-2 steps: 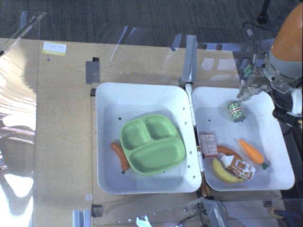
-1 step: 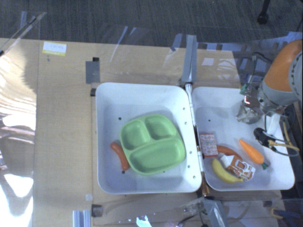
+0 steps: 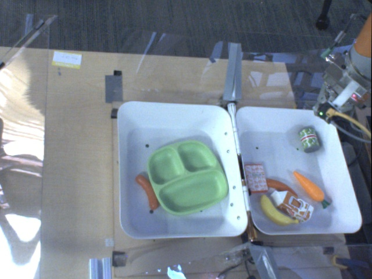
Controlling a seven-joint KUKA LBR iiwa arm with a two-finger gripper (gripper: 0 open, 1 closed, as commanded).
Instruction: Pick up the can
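The can (image 3: 310, 139) is small, with a green and white label, and lies on its side in the upper right part of the right bin (image 3: 343, 214). My gripper (image 3: 339, 95) hangs at the view's right edge, above the far right corner of that bin. It is up and to the right of the can, well apart from it, with nothing seen in its grasp.
The right bin also holds a carrot (image 3: 308, 186), a banana (image 3: 274, 210), a red-and-white packet (image 3: 255, 176), a sausage (image 3: 280, 185) and a small carton (image 3: 297, 207). In the left bin (image 3: 131, 214) lie a green divided plate (image 3: 187, 176) and another sausage (image 3: 147, 192).
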